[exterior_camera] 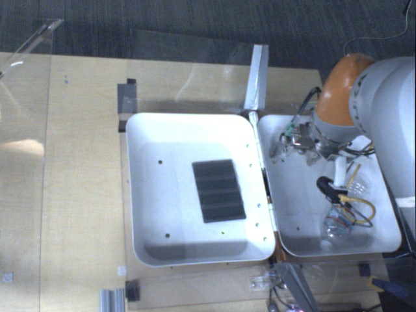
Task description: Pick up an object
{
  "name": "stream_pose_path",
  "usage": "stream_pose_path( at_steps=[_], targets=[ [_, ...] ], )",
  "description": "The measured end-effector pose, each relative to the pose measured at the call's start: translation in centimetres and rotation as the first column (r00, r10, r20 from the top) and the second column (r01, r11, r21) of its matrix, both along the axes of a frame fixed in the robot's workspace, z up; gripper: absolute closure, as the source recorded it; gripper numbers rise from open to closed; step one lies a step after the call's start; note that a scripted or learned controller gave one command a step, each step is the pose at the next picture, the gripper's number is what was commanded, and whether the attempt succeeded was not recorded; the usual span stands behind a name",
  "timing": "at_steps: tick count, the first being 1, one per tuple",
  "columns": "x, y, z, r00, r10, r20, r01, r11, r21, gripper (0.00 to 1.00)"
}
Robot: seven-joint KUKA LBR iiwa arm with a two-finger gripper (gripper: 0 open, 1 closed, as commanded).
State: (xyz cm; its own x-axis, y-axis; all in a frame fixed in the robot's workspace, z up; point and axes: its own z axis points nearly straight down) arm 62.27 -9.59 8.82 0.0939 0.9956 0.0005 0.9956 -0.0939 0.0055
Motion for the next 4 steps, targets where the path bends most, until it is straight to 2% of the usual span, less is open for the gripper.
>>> stream_pose_path(
  at_steps=[1,2,3,4],
  targets=[
    [-1.9,3.8,9.9,0.946,0.324,0.001,-0.324,0.946,-0.002,0.00],
    [4.2,-0.1,4.4,0.944,0.331,0.000,-0.331,0.944,-0.002,0.00],
    [1.9,-2.1,0.0,0.929,0.371,0.004,-0.371,0.929,-0.004,0.00],
    [2.1,-1.9,1.4,0.928,0.372,0.012,-0.372,0.928,-0.006,1.00]
  ],
)
